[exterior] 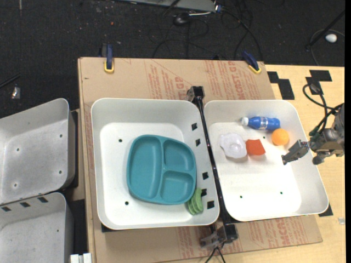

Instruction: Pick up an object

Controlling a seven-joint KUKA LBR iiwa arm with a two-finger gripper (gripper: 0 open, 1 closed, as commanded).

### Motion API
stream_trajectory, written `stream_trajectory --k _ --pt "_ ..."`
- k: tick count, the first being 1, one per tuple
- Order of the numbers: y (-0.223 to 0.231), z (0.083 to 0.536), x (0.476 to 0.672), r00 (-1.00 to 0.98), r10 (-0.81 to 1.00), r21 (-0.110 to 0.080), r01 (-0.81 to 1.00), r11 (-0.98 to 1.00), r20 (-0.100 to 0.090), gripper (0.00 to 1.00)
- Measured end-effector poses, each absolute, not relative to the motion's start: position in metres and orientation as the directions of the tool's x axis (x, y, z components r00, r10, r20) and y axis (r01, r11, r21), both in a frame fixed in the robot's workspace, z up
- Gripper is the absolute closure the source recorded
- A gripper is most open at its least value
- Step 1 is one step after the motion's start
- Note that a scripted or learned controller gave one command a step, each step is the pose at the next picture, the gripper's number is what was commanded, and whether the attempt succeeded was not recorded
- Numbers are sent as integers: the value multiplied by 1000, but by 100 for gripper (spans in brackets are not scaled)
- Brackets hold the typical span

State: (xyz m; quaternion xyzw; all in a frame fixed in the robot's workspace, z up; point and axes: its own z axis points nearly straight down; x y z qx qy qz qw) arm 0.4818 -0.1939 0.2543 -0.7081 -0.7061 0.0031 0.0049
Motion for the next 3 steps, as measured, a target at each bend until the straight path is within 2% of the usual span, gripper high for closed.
stream_trajectory --k 1,3 --pt "-193 260 484 -1 1000 -1 1000 1 0 0" --pt "-178 149 492 1 1000 -6 1000 -1 2 0"
